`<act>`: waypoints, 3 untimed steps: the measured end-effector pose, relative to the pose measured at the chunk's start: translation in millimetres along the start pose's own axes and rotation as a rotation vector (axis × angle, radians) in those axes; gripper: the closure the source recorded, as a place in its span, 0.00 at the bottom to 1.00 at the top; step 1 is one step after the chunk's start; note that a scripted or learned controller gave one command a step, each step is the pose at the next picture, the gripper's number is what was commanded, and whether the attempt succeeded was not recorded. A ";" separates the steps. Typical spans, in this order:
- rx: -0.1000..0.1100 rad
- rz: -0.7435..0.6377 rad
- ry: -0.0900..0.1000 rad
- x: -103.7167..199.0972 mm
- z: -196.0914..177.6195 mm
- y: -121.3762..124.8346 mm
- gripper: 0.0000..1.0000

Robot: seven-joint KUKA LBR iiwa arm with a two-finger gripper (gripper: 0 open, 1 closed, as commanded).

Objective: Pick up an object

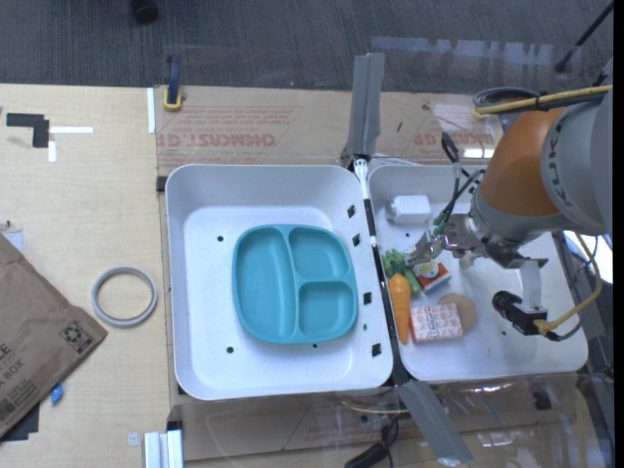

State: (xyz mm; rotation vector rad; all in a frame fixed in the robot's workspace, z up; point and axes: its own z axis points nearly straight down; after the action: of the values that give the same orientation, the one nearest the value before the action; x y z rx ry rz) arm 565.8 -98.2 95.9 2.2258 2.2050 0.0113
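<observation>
In the right bin (546,354), the gripper (429,253) sits low over a cluster of toy food (carrot (400,305), red pack (435,324), greens (394,260)), seemingly placed to grab one, though whether it has clenched I cannot tell.

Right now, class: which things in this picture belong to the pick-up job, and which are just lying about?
Belonging to the job:
gripper
carrot
red and white packet
white block
right bin

Just lying about:
teal divided plate
tape ring
cardboard box
</observation>
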 end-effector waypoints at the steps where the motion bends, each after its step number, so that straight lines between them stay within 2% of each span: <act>1: 0.003 0.003 0.001 -1.5 -7.4 0.5 1.00; 2: 0.004 0.003 0.001 -1.4 -7.3 0.4 0.00; 3: 0.004 0.003 0.001 -1.4 -7.3 0.3 0.00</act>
State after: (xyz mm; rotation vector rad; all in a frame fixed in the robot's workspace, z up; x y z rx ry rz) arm 566.0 -99.6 103.2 2.2315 2.2037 0.0080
